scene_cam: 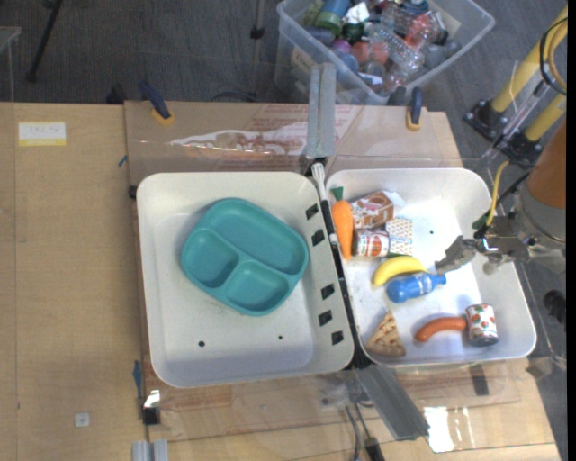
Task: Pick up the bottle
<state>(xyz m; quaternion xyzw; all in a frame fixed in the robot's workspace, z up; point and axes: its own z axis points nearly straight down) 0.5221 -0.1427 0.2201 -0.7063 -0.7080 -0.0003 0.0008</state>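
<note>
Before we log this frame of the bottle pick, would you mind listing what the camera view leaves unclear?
- Gripper: small and dark, so its finger spacing is unreadable; it sits just right of the blue bottle.
- Arm: cut off by the right edge.
- Small can and the packets near the carrot: labels too small to read.
- Clear tub at top: cut off by the edge, contents a jumble.

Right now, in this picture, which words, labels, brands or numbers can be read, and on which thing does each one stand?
No text can be read in this picture.
White label on the bench, upper left: print too faint.
Red and white packet in the right bin: blurred.
Small can beside the carrot: blurred.
Can at the right bin's lower right: too small.
Blue bottle: no label seen.
</note>
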